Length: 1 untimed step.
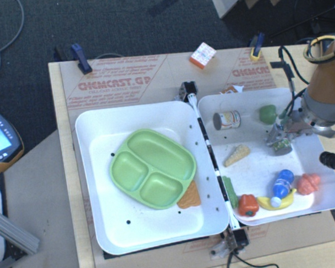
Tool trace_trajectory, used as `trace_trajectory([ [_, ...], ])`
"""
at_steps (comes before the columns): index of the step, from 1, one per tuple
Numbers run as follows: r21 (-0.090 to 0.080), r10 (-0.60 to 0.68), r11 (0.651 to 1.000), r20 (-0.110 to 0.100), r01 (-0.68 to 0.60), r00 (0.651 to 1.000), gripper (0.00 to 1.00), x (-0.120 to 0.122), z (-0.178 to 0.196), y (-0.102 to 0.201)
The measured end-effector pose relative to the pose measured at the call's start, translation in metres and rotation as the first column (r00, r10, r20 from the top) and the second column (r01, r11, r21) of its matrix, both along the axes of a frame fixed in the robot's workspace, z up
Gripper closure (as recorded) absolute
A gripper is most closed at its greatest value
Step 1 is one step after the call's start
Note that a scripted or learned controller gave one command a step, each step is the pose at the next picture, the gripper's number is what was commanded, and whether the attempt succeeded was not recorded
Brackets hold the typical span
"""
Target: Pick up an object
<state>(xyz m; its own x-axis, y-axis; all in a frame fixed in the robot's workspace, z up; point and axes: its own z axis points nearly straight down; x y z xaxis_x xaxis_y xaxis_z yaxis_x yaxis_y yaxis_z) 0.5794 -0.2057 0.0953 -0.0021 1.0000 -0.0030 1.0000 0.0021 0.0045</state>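
My gripper point(278, 141) reaches down into the right bin point(317, 144), near its middle right. Its tip sits over a small dark greenish thing point(282, 146) on the bin floor. Whether it touches that thing I cannot tell. Close by in the same bin lie a green round object point(267, 113), a small can point(228, 119) on its side, and a pale yellow wedge point(236, 154). Toward the front are a blue bottle point(282, 184), a banana point(280, 202), a red pepper point(248, 204) and a pink object point(307, 184).
The left bin point(95, 185) holds a green divided plate point(153, 169) with an orange piece point(190, 199) poking out from under its front edge. A small orange-and-white cube point(202, 55) lies on the bench behind the bins. Blue clamps point(80, 57) grip the bench's back edge.
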Motion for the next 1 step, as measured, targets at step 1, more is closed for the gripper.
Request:
trace_trajectory([
  [1,0.007,0.005,1.0,-0.006,-0.005,1.0,1.0,-0.0028,-0.0108,0.0802],
])
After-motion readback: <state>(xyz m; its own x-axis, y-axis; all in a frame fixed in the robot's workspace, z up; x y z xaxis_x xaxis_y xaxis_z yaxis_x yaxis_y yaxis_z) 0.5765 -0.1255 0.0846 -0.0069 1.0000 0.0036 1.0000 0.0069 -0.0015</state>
